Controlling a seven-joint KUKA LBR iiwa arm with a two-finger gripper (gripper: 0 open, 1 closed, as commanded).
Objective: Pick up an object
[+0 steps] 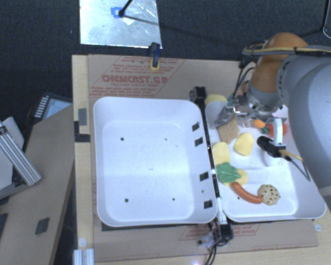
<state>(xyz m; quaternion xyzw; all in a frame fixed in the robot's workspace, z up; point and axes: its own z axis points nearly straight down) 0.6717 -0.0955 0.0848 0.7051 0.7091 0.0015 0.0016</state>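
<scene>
Camera view: claw [230, 116] low over the right bin [303, 203], near that bin's far-left corner, just above a tan bread-like slice [228, 130]; whether released or clenched cannot be told. Nearby, a yellow potato-like piece [244, 144], a green leafy piece [228, 172], a sausage [246, 192] and a cookie [269, 194] toward the bin's near edge. Left bin [149, 164] beside it on the desk. Likely light toy food, stiff, somewhat slick; best taken across the slice's narrow sides.
</scene>
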